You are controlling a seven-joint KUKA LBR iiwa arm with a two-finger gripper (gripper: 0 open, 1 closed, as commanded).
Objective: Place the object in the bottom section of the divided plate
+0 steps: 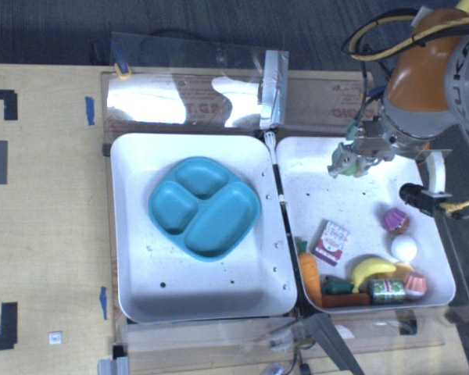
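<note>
Carrot [309, 275], banana [373, 269], can [388, 289] crowd right bin's [313, 162] near edge; blue divided plate [205, 207] in left bin [133, 233]; gripper [349, 163] above, grip state unclear.

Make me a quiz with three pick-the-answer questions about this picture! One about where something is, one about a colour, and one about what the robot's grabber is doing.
1. Where is the divided plate?
A. left bin
B. right bin
C. on the wooden bench

2. What colour is the plate?
A. red
B. blue
C. yellow

3. Where is the gripper?
A. resting on the plate
B. lying on the banana
C. above the right bin's far end, away from the toys

Answers: 1 A, it lies in the left bin. 2 B, it is plainly blue. 3 C, it hangs over the right bin, while the banana lies at the near end.
</note>
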